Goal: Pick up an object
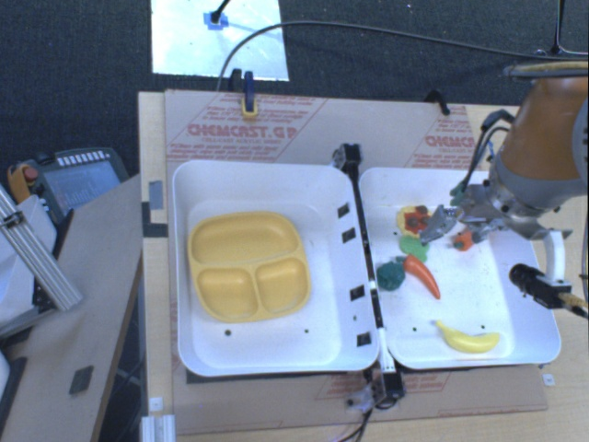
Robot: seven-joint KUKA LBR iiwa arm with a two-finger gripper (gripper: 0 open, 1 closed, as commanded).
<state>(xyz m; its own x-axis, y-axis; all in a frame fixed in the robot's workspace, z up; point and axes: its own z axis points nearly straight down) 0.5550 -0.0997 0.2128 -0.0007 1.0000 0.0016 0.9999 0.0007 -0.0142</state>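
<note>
In the right bin (520, 334) lie several toy foods. A yellow and red piece (412, 217) sits near the bin's far left, with a light green piece (411, 246) just below it. An orange carrot (423, 276) lies beside a dark green broccoli (391, 276), and a yellow banana (469, 340) rests near the front edge. My gripper (450, 227) hangs over the upper middle of this bin, right of the yellow and red piece. A small orange-red piece (463, 240) shows right at the gripper; I cannot tell whether it is held.
The left bin (184, 187) holds a yellow tray (247, 265) with three compartments. A black divider (361, 247) runs between the bins. The arm's grey and orange body (543, 145) and a black fitting (538, 286) overhang the right bin's right side.
</note>
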